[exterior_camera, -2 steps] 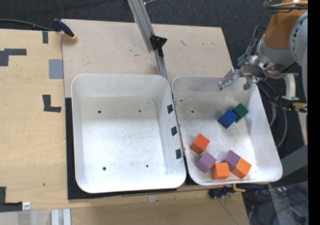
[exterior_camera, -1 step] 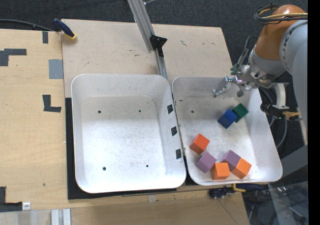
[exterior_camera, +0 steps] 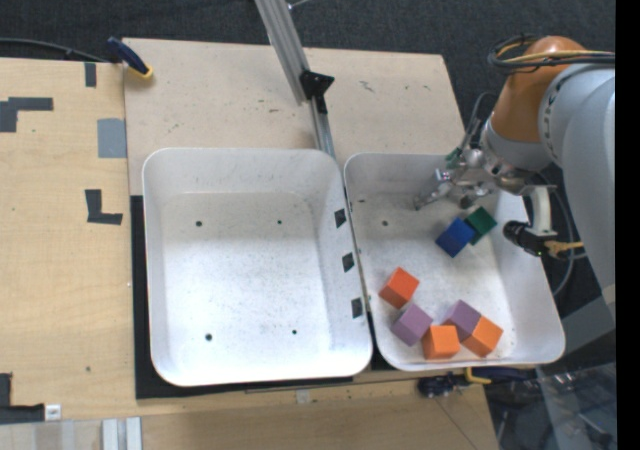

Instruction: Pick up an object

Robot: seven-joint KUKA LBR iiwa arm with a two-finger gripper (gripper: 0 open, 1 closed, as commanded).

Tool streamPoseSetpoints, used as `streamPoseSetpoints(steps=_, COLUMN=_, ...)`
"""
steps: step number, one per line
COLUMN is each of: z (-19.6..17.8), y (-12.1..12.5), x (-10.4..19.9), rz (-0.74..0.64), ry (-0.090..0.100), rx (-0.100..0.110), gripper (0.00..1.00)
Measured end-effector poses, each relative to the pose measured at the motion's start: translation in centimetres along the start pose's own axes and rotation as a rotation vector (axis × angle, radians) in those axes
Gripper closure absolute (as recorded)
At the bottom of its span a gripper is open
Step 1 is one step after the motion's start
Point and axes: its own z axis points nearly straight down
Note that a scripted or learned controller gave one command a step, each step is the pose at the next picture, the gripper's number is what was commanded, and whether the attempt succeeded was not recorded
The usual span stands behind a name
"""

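Note:
My gripper (exterior_camera: 432,188) hangs over the back part of the right bin (exterior_camera: 520,288), open, with nothing between its fingers. Just in front of it and to its right lie a blue block (exterior_camera: 455,236) and a green block (exterior_camera: 481,223), touching each other. Nearer the front of the same bin sit an orange block (exterior_camera: 400,287), two purple blocks (exterior_camera: 411,322) (exterior_camera: 462,317) and two more orange blocks (exterior_camera: 441,340) (exterior_camera: 484,335), bunched together.
The left bin (exterior_camera: 160,238) stands beside the right one, and their walls meet at the middle (exterior_camera: 345,248). A slanted metal rail (exterior_camera: 285,28) runs from the top down to the bins' back edge. The grey arm with its orange band (exterior_camera: 525,98) reaches in from the right.

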Motion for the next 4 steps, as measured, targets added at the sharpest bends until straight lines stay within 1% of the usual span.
streamPoseSetpoints(steps=1, z=-1.4, y=0.2, x=0.0, rz=-0.002, ry=-0.002, rx=-0.005, gripper=1.00)
streamPoseSetpoints(steps=2, z=-7.8, y=0.1, x=0.1, rz=0.001, ry=-0.002, rx=-0.012, gripper=1.00)
streamPoseSetpoints(steps=3, z=-13.2, y=0.2, x=0.1, rz=0.001, ry=-0.002, rx=-0.012, gripper=1.00)
streamPoseSetpoints(steps=4, z=-13.7, y=-1.7, x=5.4, rz=-0.003, ry=0.002, rx=-0.006, gripper=1.00)
